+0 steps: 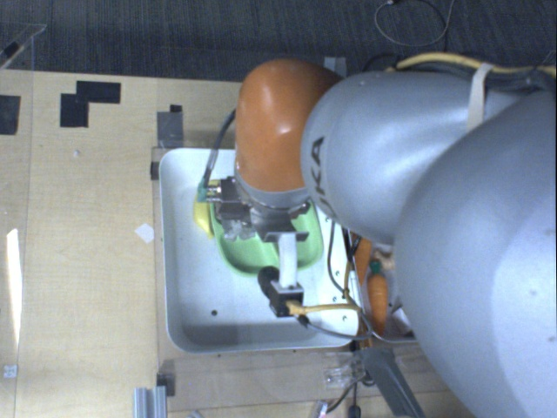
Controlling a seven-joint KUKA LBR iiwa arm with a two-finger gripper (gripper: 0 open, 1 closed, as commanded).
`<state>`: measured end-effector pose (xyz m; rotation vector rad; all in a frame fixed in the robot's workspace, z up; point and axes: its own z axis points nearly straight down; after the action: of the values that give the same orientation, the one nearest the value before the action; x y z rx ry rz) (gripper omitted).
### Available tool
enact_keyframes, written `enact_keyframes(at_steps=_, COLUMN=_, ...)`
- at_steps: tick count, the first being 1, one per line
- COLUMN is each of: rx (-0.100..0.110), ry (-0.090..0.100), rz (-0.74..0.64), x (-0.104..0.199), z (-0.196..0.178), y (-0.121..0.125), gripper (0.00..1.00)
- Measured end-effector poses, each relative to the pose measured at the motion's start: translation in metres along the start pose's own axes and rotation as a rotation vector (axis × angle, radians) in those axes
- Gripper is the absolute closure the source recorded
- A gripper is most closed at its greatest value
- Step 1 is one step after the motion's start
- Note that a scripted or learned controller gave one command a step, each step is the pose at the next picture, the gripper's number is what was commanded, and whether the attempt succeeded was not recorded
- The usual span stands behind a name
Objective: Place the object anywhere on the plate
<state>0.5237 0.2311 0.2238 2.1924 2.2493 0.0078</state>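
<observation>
We are taking the yellow item (204,217) as the likely obj. It is lying in the left bin (187,320), at the left rim of the green plate (306,244). Most of it is sitting under the gripper (237,219), so we cannot tell its shape, nor whether it is resting on the plate or just beside it. The gripper is hanging directly over that spot. The wrist is covering it, so we cannot tell whether it is apart, together or clamped on anything.

Handling (est.):
- We are judging the item small, light and smooth-skinned, prob. a toy fruit.
- That would make it somewhat slippery and fairly stiff, not fragile.
- We are recommending a hold across its narrow middle, approx. at centre of mass, w/ moderate force.

Surroundings:
- The plate is sitting toward the rear of the bin, w/ open floor in front of it.
- A carrot (377,293) is lying to the right, past the bin's right wall, prob. in the 2nd bin and apart from the plate.
- The arm (418,190) is covering most of that side.

Obstructions: the plate's raised rim is the main one. A low sideways move is risking a catch on it, so we are advising lift first, then traverse.
</observation>
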Motion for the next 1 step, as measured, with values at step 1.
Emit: enact_keyframes(at_steps=1, rx=0.000, ry=0.000, rz=0.001, x=-0.0005, z=0.0002, y=0.0001, gripper=0.00)
